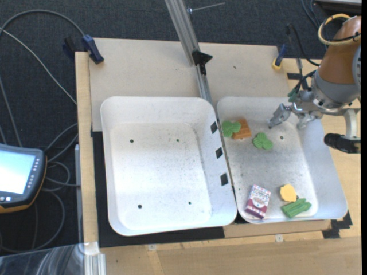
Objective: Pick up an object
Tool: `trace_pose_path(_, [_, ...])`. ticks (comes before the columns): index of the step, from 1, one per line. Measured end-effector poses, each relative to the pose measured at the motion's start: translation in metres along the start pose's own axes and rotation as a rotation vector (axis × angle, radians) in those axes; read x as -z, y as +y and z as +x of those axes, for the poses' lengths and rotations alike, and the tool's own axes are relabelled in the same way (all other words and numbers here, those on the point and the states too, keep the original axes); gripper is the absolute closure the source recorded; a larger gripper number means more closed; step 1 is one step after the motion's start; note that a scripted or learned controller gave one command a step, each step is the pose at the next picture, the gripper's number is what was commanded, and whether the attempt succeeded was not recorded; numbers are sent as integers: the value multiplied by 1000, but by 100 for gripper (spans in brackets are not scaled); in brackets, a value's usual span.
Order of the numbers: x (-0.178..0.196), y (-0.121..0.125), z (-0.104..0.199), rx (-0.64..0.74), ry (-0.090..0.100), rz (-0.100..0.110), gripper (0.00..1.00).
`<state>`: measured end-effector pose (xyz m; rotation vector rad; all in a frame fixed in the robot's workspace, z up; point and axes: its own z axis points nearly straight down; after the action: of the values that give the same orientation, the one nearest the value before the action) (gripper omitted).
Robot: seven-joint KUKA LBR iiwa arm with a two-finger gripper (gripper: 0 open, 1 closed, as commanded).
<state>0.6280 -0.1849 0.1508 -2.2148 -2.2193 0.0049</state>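
The tool hangs over the upper part of the right bin, fingers spread wide and holding nothing. Just left and below lies a green piece; further left, another green piece touches an orange block. At lower right sit a small packet, a yellow piece and a green ridged piece.

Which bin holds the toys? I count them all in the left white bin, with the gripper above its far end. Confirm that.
Wrong bin. The camera view shows the small green clover-shaped toy, the yellow piece and the pink-and-white packet in the right shallow white bin. The gripper does hang above the far end of that bin.
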Motion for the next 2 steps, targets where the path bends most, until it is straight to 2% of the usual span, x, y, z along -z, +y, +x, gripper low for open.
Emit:
trace_pose_path(1, [-53, -1, 1, -1, 0, 1, 0])
trace_pose_path(2, [-38, 2, 1, 0, -1, -8, 100])
